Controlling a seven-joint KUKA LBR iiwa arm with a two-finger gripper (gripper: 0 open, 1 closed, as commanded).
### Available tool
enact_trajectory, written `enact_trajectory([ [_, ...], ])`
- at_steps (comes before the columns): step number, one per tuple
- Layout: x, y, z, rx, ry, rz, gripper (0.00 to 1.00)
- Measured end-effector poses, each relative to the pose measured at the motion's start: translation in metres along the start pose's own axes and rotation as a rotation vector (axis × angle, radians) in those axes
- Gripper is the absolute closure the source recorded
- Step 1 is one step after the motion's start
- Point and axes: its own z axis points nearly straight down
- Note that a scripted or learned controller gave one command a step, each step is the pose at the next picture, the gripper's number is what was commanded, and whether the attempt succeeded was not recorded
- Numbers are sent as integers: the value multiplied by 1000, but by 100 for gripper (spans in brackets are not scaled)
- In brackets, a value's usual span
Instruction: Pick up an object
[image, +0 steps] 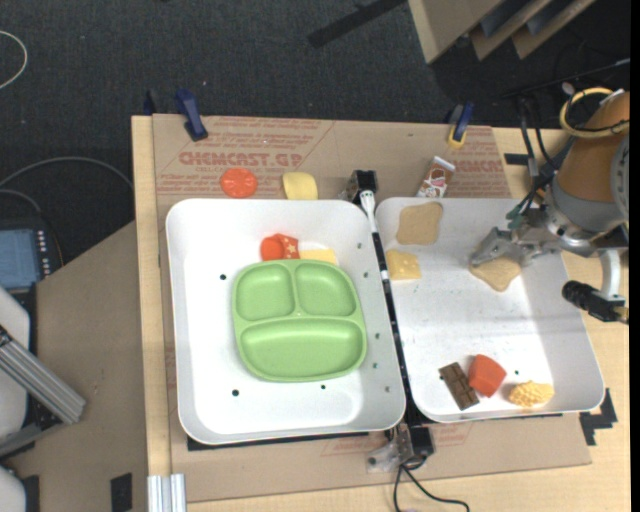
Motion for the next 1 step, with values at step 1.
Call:
enact_trajectory([
  [1,0,1,1,3,-1,-1,0],
])
